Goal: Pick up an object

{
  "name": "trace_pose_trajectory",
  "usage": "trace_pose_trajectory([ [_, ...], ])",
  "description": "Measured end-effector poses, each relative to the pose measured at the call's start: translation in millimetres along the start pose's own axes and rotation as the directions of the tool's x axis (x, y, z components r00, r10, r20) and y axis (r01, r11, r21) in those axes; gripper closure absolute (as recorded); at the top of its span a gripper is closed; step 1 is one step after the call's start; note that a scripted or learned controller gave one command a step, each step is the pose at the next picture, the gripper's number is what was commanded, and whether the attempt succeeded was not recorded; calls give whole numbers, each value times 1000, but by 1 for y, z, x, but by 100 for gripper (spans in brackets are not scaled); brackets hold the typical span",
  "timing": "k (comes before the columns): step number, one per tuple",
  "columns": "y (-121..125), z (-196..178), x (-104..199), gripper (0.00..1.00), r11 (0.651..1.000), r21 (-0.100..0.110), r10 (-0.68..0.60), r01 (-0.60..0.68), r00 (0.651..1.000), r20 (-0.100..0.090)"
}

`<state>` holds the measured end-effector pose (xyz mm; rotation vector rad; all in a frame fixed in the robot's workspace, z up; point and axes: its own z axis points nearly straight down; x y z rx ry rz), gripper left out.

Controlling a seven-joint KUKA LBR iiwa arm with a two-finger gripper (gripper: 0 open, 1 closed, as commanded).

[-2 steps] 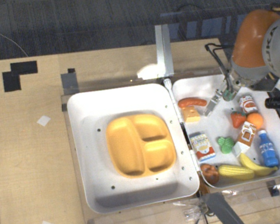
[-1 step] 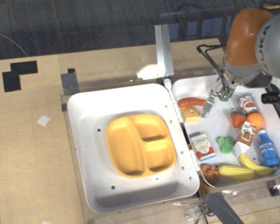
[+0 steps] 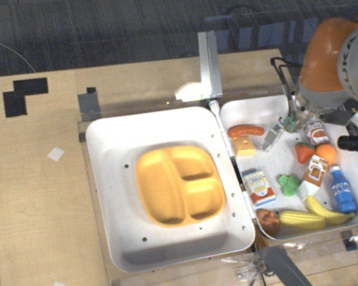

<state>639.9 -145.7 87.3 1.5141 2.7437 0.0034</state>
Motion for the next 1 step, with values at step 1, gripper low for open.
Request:
trace_pose_trajectory([
  [1,-59,-2,19,0,1000,-2,-25,25,1000,2],
])
